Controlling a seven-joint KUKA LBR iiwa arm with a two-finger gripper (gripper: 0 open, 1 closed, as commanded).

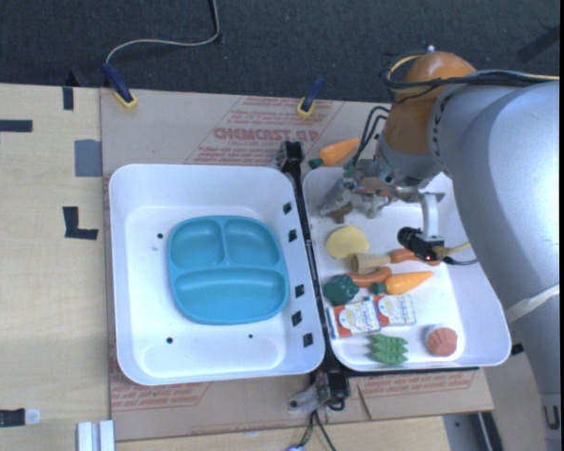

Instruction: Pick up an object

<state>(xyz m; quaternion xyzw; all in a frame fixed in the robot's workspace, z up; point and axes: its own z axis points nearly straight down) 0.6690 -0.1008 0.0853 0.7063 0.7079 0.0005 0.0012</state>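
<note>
- gripper (357, 195) low over right bin (470, 299), near yellow slice (346, 242); jaw state cannot be told
- blue plate (229, 269) in left bin (132, 252)
- carrot (409, 282) beside carton (371, 317)

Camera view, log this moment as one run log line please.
arm: reaching into right bin | gripper: low at far end, near brown piece | left bin: blue plate | grasp: not seen

Blue divided plate (229, 269) in left bin (132, 280).
</note>
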